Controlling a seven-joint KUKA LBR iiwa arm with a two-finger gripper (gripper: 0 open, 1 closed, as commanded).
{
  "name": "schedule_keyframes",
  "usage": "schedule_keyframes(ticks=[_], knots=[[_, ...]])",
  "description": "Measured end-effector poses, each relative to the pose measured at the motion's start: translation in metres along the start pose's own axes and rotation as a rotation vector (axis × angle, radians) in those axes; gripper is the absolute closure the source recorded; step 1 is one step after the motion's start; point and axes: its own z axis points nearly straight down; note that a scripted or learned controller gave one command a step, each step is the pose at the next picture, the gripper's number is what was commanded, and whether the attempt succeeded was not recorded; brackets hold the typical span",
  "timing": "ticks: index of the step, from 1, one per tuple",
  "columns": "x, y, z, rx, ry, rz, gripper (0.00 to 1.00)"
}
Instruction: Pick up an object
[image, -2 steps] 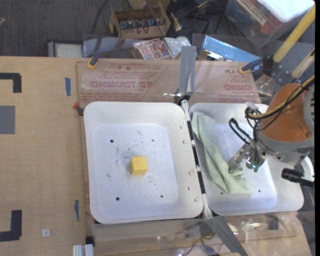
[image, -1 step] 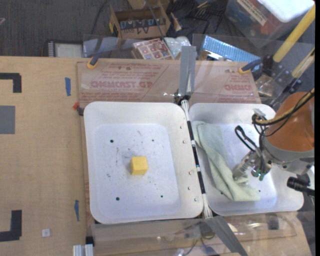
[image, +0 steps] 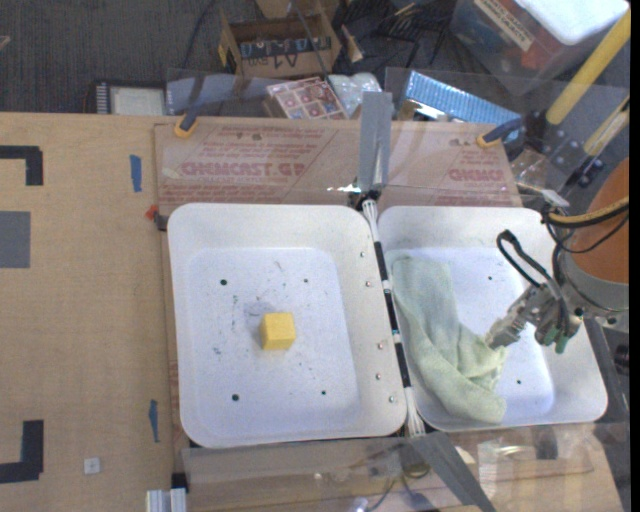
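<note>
A pale green cloth (image: 440, 335) lies crumpled along the left side of the right bin (image: 570, 395). A small yellow cube (image: 278, 331) sits near the middle of the left bin (image: 200, 240). My gripper (image: 528, 338) hangs low over the right bin, reaching in from the right under the orange-banded wrist. Its fingers stand apart and it is open; the left fingertip (image: 500, 336) touches the cloth's right edge, and the other finger is over bare bin floor. Nothing is held between them.
A black cable (image: 520, 255) loops over the right bin behind the gripper. A ridge with screws (image: 385, 315) divides the two bins. Clear plastic sheets and clutter lie behind the bins, and a brown board (image: 80, 300) lies to the left.
</note>
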Motion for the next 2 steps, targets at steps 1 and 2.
schedule_keyframes(ticks=[1,2], knots=[[-0.001,0.000,-0.011,-0.003,-0.006,0.002,1.00],[-0.055,0.061,-0.016,0.000,-0.001,0.051,1.00]])
